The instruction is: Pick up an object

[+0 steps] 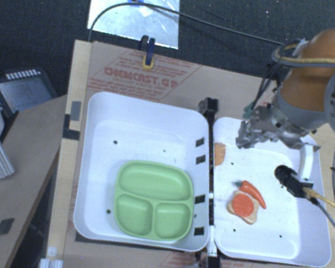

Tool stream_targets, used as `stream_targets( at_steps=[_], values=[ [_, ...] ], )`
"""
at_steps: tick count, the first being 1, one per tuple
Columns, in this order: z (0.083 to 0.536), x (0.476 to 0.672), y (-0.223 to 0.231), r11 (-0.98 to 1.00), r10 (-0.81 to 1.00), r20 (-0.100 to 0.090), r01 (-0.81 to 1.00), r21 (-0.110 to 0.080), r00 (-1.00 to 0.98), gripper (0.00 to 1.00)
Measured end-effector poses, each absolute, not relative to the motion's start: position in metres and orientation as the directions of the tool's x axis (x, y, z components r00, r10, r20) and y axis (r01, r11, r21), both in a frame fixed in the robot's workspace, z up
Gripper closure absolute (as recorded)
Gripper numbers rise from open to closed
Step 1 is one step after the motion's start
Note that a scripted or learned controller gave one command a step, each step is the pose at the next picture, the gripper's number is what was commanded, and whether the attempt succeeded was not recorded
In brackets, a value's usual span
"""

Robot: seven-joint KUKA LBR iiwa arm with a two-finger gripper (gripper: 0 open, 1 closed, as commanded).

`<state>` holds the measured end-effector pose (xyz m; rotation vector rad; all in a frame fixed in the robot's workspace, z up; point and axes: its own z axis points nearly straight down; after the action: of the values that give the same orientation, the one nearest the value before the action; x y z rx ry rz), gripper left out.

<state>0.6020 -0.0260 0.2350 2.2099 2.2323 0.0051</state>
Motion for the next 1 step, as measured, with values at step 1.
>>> stream_targets(
  at_steps=[1],
  values=[
    [0.2262,0.6201,0.0271,0.009,1.0,0.001,1.0,0.004,-0.009,1.0]
  ],
)
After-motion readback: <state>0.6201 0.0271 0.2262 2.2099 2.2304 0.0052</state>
